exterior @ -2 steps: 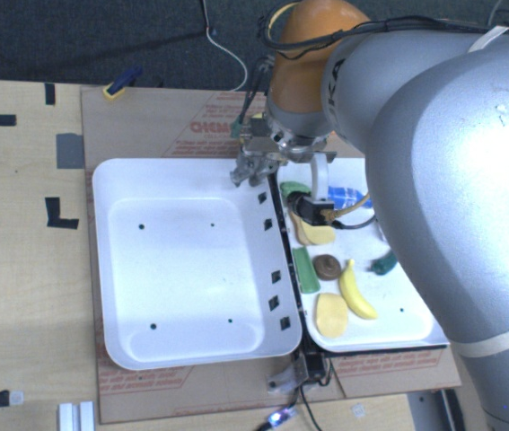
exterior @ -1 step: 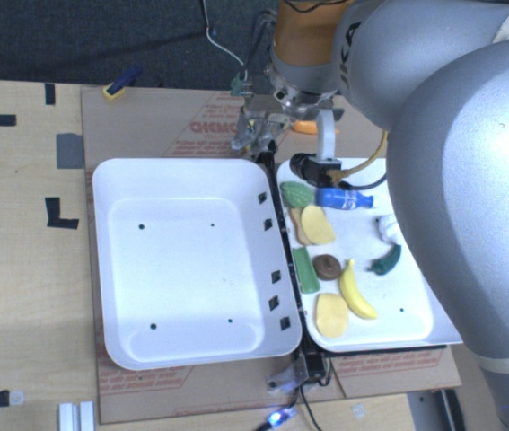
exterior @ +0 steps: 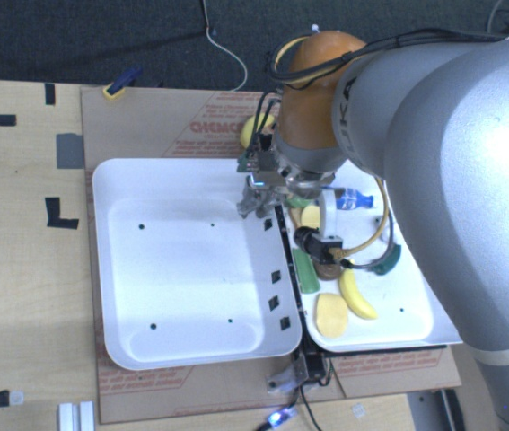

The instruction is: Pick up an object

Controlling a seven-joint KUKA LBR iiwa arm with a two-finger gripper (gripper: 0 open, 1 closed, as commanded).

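Observation:
My gripper (exterior: 265,197) hangs below the orange wrist band, over the wall between the two bins near their far end. Just right of it, in the right bin (exterior: 413,329), lie a small yellow piece (exterior: 311,215), a green stick-shaped item (exterior: 305,269), a banana (exterior: 358,296), a pale yellow rounded object (exterior: 330,315), a clear bottle with a blue label (exterior: 353,200) and a teal object (exterior: 389,259). The arm hides much of this bin. Nothing is visibly held.
The left bin (exterior: 182,268) stands beside the right one on brown cardboard. A yellow object (exterior: 251,131) shows behind the gripper at the bins' far edge. A blue and yellow item (exterior: 122,81) lies at the cardboard's far left corner. Cables run below the bins.

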